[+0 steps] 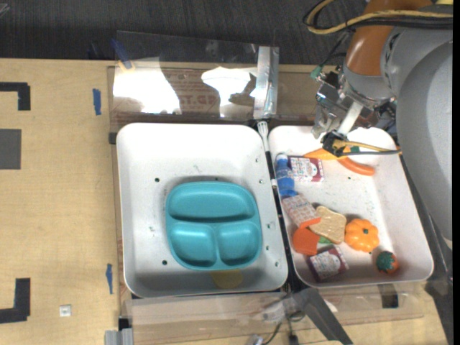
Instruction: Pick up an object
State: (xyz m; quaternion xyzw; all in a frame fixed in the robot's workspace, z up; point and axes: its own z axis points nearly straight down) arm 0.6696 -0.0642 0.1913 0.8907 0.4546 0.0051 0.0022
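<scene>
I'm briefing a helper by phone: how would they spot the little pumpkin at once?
Look in the right white bin, toward its near end. The pumpkin sits right of the tan toast slice. It is round and bright orange, larger than the small red-and-green ball nearby.

**Grey arm, orange band**

A broad, smooth grey robot arm [431, 106] shows along the right side of the frame. At upper right, above the wrist, sits a glossy orange band [370, 45]. Yellow-and-black cables [327, 13] loop beside it. Lower down, the gripper [332, 124] is pale metal with thin wires.
</scene>
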